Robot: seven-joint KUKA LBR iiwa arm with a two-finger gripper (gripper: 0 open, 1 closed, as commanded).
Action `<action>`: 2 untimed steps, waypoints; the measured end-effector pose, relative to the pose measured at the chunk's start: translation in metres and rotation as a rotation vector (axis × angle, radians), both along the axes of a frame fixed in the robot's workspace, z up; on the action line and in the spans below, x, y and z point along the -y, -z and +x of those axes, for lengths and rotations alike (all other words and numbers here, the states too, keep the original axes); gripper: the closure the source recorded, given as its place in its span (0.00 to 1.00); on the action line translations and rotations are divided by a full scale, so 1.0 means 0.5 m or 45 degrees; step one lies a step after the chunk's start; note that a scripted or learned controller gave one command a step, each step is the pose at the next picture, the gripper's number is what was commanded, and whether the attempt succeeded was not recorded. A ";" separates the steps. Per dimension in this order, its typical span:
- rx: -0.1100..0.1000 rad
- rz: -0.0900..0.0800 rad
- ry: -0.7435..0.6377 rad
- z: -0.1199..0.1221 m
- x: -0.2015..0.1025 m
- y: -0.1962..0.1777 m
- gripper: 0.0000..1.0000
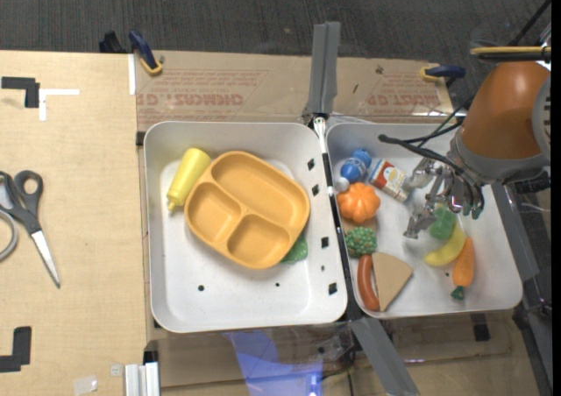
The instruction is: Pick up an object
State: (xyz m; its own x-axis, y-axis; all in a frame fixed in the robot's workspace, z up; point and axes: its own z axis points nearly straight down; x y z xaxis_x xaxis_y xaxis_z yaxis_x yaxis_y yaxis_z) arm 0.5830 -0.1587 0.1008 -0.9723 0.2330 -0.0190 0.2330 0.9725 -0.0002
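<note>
My gripper (431, 210) hangs low over the middle of the right bin (504, 298), on the grey arm with its orange band (504, 109) reaching in from the right. Right beside and partly under it lies a small green toy (443, 227). A yellow banana (447, 249) and an orange carrot (463, 265) lie just below that. To the gripper's left are a red-and-white carton (388, 179), a blue toy (355, 166), an orange pumpkin (358, 202) and a green broccoli (360, 239). A red sausage (368, 283) and a tan wedge (393, 278) lie near the front.
The left bin (175, 298) holds an orange divided plate (248, 208), a yellow bottle (187, 177) at its upper left and a green piece (297, 251) peeking from under the plate. Scissors (33, 219) lie on the bench at far left. Cables hang by the wrist.
</note>
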 end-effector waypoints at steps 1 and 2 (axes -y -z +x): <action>0.006 0.004 0.183 -0.137 0.026 0.000 0.00; 0.022 -0.001 0.180 -0.129 0.027 -0.022 1.00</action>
State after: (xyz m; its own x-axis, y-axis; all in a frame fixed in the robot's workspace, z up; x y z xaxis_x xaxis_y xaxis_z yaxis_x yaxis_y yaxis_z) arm 0.5185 -0.1722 0.1119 -0.9293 0.3675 -0.0354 0.3676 0.9300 0.0041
